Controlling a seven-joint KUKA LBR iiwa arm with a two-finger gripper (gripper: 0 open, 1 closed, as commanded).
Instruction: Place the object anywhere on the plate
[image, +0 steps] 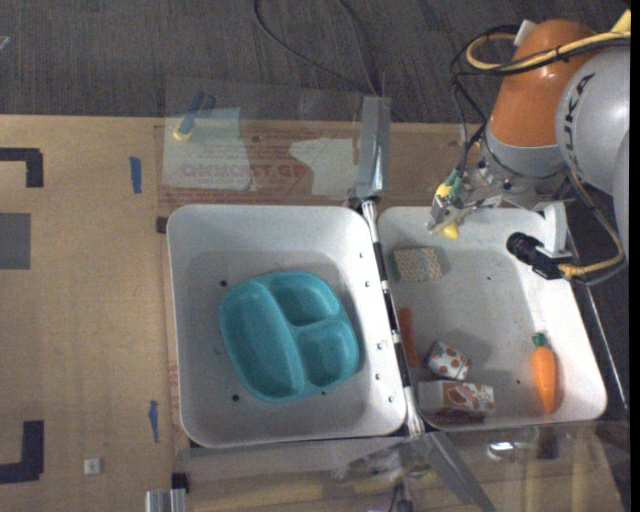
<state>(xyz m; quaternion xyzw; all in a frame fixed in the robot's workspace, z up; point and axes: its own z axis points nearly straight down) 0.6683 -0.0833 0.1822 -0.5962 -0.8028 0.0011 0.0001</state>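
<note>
Item 1, left bin (190, 400): a shallow white bin occupying the centre-left of the frame. It is holding a teal plate (288, 335) with three compartments, sitting slightly right of the bin's middle and turned at an angle.

Item 2, right bin (500, 290): a shallow white bin lying just beside the left one, in the right half of the frame. It is carrying five loose pieces:
- a small speckled square pad (417, 264), lying flat near the bin's upper left corner;
- a thin orange-red stick (405, 335), lying along the left wall;
- a small white cup with red spots (447, 360), tipped on its side near the lower middle;
- a red and white carton (467, 398), lying against the lower wall just below the cup;
- a toy carrot (543, 375) with a green top, lying along the right side, well apart from the plate.

Item 3, arm (545, 90): grey with an orange band, reaching in from the upper right of the frame. Its gripper (447, 222) is hanging over the upper edge of the right bin, above and to the right of the speckled pad. Whether its pincer is released or clenched cannot be told; a small yellow bit is showing at the tip, too small to identify.
</note>
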